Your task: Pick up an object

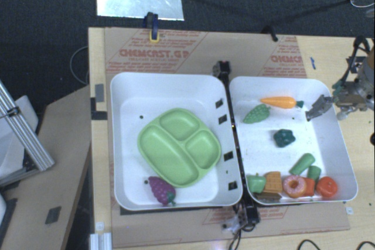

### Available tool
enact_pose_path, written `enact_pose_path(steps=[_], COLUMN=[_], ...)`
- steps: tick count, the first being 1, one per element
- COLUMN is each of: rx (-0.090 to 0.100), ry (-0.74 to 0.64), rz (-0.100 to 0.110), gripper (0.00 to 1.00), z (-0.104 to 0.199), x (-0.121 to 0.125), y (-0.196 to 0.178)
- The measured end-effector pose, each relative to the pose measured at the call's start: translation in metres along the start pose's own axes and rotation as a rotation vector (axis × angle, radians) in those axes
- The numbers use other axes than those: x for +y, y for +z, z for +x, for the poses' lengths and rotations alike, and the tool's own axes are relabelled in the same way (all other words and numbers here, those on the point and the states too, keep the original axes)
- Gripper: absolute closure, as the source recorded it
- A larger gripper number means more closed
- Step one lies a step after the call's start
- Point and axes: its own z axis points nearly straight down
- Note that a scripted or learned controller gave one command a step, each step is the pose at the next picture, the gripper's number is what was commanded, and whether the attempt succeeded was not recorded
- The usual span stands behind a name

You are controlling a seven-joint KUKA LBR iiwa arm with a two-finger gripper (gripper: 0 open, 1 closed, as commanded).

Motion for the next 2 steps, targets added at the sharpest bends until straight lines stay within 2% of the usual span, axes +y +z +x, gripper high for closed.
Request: enact_pose_path(steps=[1,2], rx=[-0.003,-0.001], ry=[-0.003,0.000], rz=[-0.011,-0.006], gripper=[0.00,0.00], z=[0.000,-0.005], x=[0.002,-0.004], y=[-0.006,0.052])
